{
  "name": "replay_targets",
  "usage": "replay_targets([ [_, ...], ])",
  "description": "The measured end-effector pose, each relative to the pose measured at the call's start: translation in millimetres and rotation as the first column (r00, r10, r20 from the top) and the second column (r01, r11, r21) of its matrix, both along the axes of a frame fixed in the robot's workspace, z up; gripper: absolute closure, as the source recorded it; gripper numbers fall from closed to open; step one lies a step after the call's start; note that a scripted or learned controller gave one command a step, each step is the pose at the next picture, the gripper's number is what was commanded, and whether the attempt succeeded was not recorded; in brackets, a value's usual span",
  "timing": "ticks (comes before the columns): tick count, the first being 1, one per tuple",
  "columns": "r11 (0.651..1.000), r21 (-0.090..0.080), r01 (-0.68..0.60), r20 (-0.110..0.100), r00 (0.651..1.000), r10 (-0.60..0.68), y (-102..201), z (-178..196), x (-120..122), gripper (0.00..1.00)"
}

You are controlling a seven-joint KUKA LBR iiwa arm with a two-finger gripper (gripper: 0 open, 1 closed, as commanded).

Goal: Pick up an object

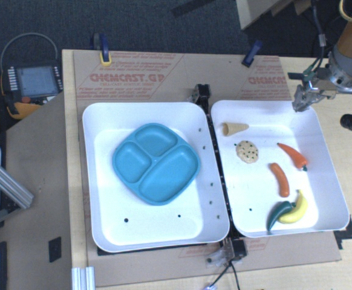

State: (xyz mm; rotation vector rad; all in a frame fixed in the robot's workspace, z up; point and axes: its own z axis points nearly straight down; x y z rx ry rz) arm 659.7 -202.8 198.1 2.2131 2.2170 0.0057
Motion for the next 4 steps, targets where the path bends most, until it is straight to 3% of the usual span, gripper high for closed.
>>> replay_targets([
  [1, 1.000, 0.000, 0.000, 0.001, 1.000, 0.000, -0.4, 55.1, 1.7, 1.00],
  [2, 1.000, 0.006, -0.003, -0.012, 1.000, 0.003, 56.4, 59.3, -17.3, 1.00],
  [4, 1.000, 0.006, -0.004, -0.011, 1.000, 0.004, 149.0, 51.4, -55.1, 1.00],
])
